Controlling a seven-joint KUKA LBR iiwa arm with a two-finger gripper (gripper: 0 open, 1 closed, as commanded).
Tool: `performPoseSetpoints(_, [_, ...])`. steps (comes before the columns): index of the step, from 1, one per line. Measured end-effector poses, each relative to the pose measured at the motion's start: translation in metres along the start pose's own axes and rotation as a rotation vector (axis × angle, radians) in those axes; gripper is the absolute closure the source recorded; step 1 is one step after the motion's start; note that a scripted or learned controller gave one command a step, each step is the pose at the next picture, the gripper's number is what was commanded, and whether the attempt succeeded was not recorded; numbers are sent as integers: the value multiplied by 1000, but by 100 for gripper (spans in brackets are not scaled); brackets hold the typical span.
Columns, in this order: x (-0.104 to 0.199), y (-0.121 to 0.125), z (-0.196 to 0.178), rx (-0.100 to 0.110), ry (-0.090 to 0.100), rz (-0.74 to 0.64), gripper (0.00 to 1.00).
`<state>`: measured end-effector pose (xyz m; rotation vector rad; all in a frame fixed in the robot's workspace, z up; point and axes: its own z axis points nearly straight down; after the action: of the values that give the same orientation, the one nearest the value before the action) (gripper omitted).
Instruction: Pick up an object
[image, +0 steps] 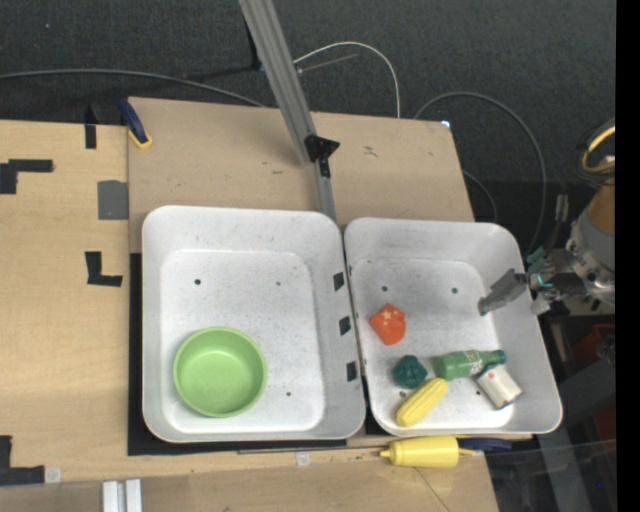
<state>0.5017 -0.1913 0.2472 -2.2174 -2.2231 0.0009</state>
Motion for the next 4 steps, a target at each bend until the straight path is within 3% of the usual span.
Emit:
performPoseSetpoints(1, [0,0,0,0,0,0,0])
performPoseSetpoints(4, [2,6,154,5,0,2,0])
